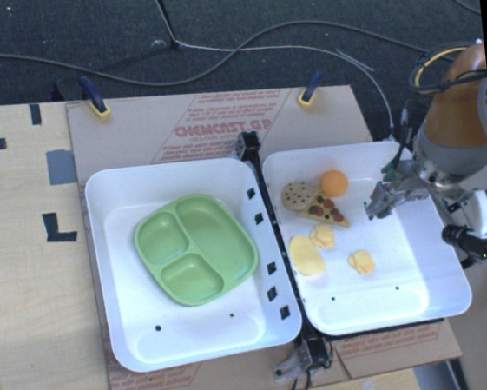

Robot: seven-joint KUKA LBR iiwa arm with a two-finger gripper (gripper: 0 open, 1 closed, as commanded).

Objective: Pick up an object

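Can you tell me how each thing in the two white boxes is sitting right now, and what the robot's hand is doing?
green tray: flat in the left bin, turned at a slant.
orange ball: loose in the right bin.
cookie: flat, touching the pizza slice.
pizza slice: flat, topping up.
big yellow piece: lying flat.
two small yellow pieces: loose.
gripper: above the right bin, touching nothing.

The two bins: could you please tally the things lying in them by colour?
Green: 1, the tray in the left bin.
Orange: 1, the ball in the right bin.
Yellow: 3, the big piece and two small pieces.
Tan: 1, the cookie.
Mixed red and yellow: 1, the pizza slice.
Total: 7.
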